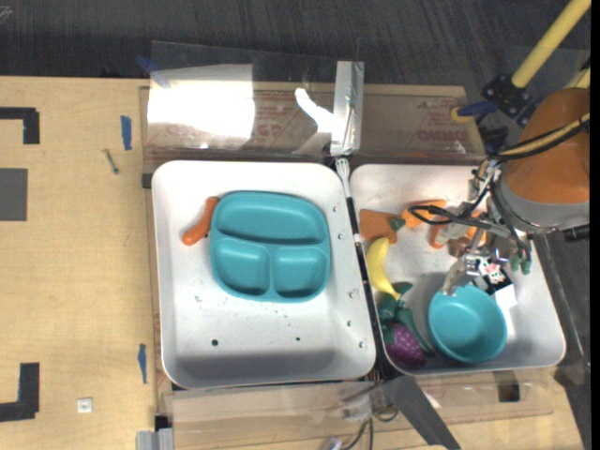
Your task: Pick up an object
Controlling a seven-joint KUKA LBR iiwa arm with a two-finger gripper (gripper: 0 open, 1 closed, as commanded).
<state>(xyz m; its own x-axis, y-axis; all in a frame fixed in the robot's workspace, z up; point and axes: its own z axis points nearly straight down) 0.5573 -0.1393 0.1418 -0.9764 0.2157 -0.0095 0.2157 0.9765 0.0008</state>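
Nothing is lifted yet. The gripper (pixel 466 272) hangs low in the right bin (pixel 548 331), just above the teal bowl (pixel 466 323); banana (pixel 378 265) to its left. Grasp remains.

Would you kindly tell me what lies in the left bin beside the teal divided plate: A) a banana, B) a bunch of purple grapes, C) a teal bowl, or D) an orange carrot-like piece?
D: the orange carrot-like piece pokes out at the teal divided plate's left edge inside the left bin.
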